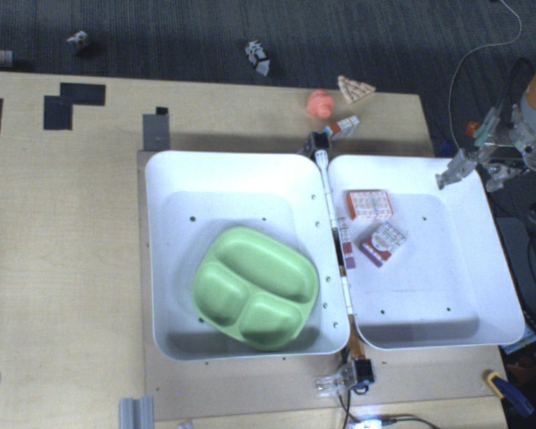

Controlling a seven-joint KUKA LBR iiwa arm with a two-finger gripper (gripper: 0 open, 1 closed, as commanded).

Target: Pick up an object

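The gripper [469, 164] sits at the right side of the frame, over the upper right corner of the right bin [482, 266], at the end of an arm that comes in from the right edge. How far it is open cannot be told from this view, and nothing shows in its hold.

The nearest candidates lie to its lower left. A small patterned box [369, 206] rests flat in the upper left part of the right bin, its long side running roughly left to right across the frame. Just below it, near but apart, a second small packet [381, 242] lies tilted, its long axis slanting from lower left to upper right. Both are close to the divider between the bins.

A green divided tray [255, 286] fills the lower middle of the left bin [170, 195], much further from the gripper and across the divider.

Judging by this, the reach would go leftward and down the frame, and the box is the shorter trip; the arm is at the bin's edge, not yet over either item
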